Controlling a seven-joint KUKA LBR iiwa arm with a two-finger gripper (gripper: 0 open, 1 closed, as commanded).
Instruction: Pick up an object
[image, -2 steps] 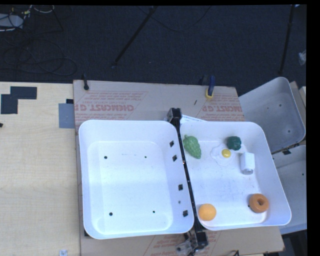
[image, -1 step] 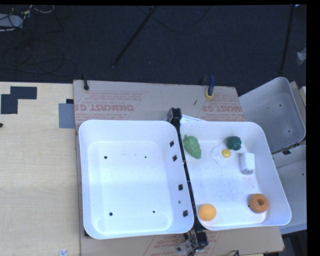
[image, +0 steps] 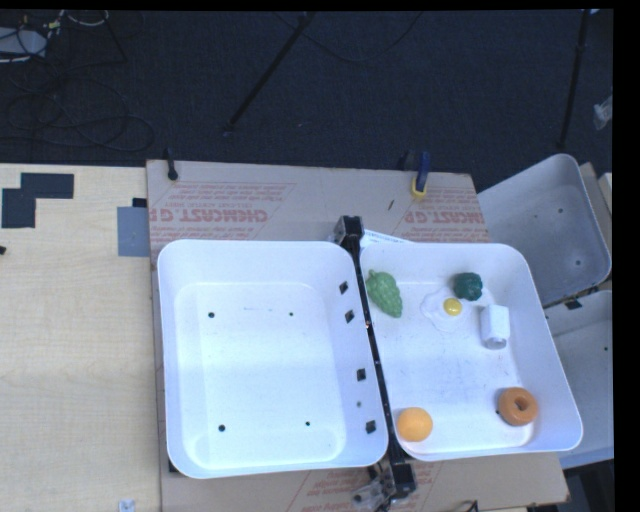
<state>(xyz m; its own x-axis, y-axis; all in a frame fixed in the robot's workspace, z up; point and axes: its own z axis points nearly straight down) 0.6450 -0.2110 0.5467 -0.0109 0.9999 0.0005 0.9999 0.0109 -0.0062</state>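
Two shallow white bins sit side by side on a cardboard sheet (image: 300, 200) laid over the light wooden desk (image: 70, 350), joined along a dark divider strip (image: 365, 340) with small black clips. The left bin (image: 180, 300) shows a bare white floor with a few small dark holes. The right bin (image: 545, 330) carries all the objects. A leafy green toy vegetable (image: 384, 293) lies near the divider in the bin's upper part. Further right, a dark green rounded toy (image: 467, 286) sits close to the back wall, and just beside it, lower left, lies a flat white fried-egg toy with a yellow yolk (image: 449, 307). A small white cylinder (image: 494, 325) lies on its side just right of the egg. Near the front wall, an orange ball (image: 414, 424) rests close to the divider, and a brown ring-shaped doughnut toy (image: 517, 406) sits well apart from it toward the right wall. A yellow-and-blue clamp (image: 421, 175) grips the cardboard's far edge. Whether the fingers are released or clenched cannot be told from this view.
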